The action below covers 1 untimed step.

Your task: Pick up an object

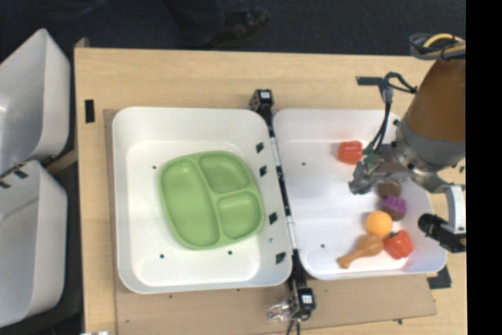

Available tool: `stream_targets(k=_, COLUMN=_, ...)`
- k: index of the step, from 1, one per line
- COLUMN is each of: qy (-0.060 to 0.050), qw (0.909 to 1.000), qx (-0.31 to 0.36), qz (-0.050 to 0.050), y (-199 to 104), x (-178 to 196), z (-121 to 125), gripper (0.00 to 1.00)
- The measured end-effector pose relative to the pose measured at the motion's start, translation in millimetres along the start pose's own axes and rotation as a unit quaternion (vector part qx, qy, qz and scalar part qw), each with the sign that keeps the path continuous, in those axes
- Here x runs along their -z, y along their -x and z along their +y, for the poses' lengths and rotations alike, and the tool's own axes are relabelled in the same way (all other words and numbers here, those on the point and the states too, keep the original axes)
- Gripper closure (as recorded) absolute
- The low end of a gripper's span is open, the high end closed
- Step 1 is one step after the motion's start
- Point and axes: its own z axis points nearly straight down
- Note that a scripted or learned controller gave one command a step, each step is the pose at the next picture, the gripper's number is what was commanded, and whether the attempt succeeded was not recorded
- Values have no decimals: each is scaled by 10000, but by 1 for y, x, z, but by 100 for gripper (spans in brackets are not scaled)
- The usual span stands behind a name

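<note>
Right bin [314, 137] roomy leftward; claw [362, 181] near purple toy [394, 207], grip state unclear.

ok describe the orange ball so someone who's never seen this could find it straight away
Look in the right-hand white bin, toward its near right corner. The orange ball sits in a small cluster there, below a purple piece and left of a red one. It is the cluster's only round, plain orange item.

Two white bins [192, 121] lie side by side: the left bin holds one green divided plate [210, 198], and right of that plate the other bin holds two red pieces [350, 151], one orange ball [379, 224], one purple piece [394, 207] and one tan piece [359, 251].
</note>
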Motion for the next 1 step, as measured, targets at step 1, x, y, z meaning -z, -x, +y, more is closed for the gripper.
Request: stream_targets(k=1, qy=-3, qw=10000, qx=6, qz=5, y=-45, x=0, z=-9, gripper=100)
